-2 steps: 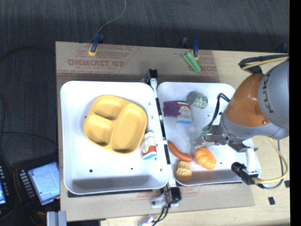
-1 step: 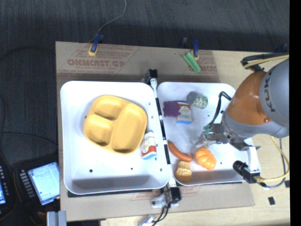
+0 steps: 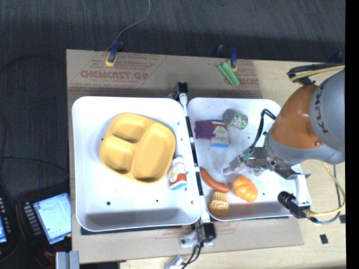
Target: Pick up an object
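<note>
In right bin: 1 orange pepper, 1 hot dog, 1 corn cob.

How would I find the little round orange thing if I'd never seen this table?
Look at the right white bin, the one the grey and orange arm leans over. Go to its near edge, just below the pincer. The orange pepper sits there between a long hot dog and the bin's corner; it is the only round, bright orange thing.

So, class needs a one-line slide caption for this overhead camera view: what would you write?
KUKA arm's gripper hovers in the right bin above an orange pepper; a yellow divided tray sits in the left bin.
</note>
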Tool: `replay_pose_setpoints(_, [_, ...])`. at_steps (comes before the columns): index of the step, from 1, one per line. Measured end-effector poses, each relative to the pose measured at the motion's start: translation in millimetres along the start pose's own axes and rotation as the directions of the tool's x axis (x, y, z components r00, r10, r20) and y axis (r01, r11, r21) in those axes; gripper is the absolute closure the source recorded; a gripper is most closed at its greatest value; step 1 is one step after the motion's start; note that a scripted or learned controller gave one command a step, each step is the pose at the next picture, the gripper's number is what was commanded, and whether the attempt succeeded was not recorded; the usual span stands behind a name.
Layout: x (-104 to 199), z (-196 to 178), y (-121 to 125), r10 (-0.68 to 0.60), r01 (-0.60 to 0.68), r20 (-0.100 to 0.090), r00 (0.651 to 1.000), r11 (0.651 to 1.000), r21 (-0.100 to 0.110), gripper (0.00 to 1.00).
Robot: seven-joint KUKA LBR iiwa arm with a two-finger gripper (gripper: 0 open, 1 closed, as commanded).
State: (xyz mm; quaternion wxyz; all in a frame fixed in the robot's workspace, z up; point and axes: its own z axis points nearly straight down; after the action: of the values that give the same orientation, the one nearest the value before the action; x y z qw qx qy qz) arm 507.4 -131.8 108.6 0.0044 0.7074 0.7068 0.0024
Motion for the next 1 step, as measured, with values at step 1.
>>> replay_pose_setpoints(1, [-77.2, 20.8, 59.1, -0.005, 0.006, -0.021, 1.000, 1.000, 0.016, 0.00])
